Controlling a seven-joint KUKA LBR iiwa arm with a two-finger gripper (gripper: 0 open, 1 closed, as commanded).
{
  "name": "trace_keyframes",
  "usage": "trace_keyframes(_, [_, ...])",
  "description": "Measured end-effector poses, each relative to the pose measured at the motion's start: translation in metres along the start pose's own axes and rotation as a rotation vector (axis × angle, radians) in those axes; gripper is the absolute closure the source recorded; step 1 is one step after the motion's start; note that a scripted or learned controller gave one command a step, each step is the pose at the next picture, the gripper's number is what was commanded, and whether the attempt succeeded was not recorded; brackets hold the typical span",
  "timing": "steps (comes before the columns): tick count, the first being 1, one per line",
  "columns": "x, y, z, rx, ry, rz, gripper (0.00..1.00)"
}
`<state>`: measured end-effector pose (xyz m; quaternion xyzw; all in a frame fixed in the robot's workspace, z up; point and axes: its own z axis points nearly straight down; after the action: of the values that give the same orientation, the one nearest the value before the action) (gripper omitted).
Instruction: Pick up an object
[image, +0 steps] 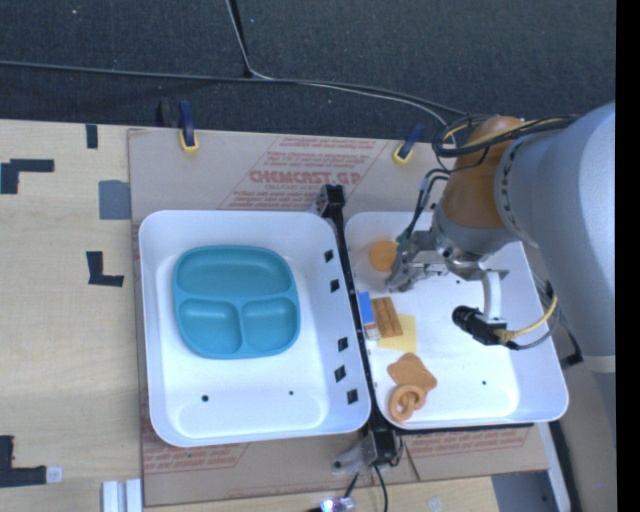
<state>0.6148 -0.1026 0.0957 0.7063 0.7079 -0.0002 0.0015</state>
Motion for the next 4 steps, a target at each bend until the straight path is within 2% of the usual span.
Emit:
trace_keyframes(2, [0.007,0.012,-0.089,0.0,0.003,0.0,1.0])
trace_keyframes(4, [0.013,0.005,-0.19,-0.001,0.002,0.0,1.0])
